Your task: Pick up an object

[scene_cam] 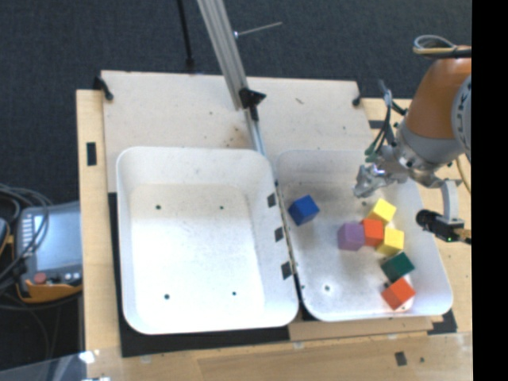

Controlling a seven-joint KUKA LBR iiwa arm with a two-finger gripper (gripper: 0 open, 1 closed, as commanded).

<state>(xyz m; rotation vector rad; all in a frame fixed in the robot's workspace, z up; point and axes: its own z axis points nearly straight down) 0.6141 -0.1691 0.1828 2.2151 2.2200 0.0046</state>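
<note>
One fixed camera looks down from above at a slant, far enough back to take in the whole wooden surface point(214, 109) and some dark floor point(95, 22) beyond it. The left bin point(198, 161) and right bin point(317, 165) sit side by side mid-frame. The arm point(436, 105) enters from the right edge; a metal rail point(222, 38) slants down from the top.
</note>
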